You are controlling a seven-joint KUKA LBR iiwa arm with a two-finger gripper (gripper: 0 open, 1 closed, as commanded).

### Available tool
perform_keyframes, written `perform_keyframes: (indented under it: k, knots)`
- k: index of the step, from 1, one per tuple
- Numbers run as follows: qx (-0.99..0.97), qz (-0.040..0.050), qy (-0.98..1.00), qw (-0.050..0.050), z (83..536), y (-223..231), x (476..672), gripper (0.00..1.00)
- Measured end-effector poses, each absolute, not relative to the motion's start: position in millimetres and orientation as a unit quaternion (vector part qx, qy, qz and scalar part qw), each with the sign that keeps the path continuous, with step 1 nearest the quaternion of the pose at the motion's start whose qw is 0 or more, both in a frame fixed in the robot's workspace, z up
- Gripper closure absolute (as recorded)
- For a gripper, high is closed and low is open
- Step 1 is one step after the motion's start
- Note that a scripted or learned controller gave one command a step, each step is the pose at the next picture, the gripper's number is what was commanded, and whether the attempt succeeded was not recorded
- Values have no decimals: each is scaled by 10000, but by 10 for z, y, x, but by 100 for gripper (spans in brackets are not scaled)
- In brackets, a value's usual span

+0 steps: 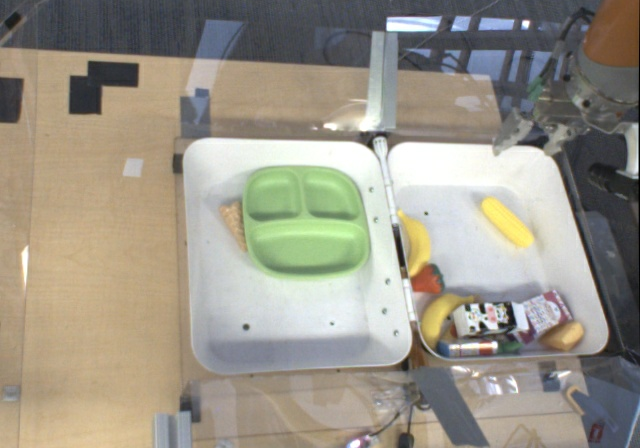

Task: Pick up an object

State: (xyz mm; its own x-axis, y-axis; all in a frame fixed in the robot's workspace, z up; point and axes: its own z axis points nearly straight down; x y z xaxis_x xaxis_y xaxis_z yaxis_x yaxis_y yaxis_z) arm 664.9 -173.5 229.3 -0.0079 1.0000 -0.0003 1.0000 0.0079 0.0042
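My gripper (529, 138) hangs over the back right edge of the right bin (455, 186), its two fingers spread open with nothing between them. In that bin, a yellow corn cob (507, 222) lies below and slightly left of the gripper, well apart from it. A banana (415, 241) rests against the bin's left wall, with a red fruit (428, 279) under it. Along the front lie a second banana (440, 314), a small carton (487, 317), a purple-white packet (545, 311), an orange piece (565, 336) and a marker (470, 346).
The left bin (290, 336) holds a green divided plate (303, 221) with a tan cracker (233, 224) poking out from under its left side. A metal divider (392, 226) runs between the bins. A metal frame (480, 46) stands behind the right bin.
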Motion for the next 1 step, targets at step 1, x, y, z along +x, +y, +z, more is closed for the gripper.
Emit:
perform_keyframes:
  k: [1]
  knots:
    - [7003,8,7139,8,1329,-1887,6166,0]
